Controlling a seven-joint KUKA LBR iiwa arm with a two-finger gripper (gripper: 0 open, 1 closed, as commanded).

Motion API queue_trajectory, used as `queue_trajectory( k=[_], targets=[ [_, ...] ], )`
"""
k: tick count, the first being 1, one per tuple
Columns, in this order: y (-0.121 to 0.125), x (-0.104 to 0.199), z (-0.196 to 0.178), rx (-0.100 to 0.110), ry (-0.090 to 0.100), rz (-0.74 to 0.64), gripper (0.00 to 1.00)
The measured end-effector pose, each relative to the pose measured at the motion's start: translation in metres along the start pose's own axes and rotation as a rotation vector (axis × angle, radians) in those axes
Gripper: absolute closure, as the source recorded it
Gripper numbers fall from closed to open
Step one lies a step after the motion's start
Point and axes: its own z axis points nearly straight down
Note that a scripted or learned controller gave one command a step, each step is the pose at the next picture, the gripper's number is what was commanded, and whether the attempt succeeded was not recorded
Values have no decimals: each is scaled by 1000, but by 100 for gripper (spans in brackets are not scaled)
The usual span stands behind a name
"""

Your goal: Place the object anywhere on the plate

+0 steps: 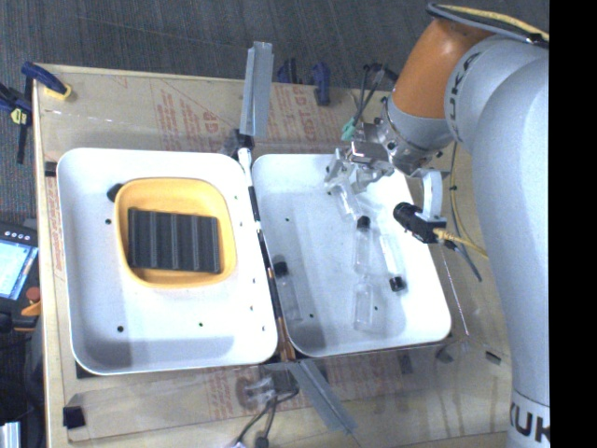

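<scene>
Yellow plate seated in left bin, dark ridged object laid on it. Gripper held over right bin, far side. Finger state cannot be told.

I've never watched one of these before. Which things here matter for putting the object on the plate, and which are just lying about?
For the job:
- yellow plate, in the left bin
- gripper, over the right bin
- dark grid on the plate

Lying about:
- blue clamps
- cables
</scene>
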Motion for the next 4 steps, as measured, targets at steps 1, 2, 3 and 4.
queue_trajectory(
  k=[1,2,3,4],
  targets=[
    [-20,46,26,3,-1,-202,100],
    [-32,120,20,5,-1,-414,100],
    [-43,157,18,6,-1,-603,100],
    [-43,157,18,5,-1,-602,0]
  ],
)
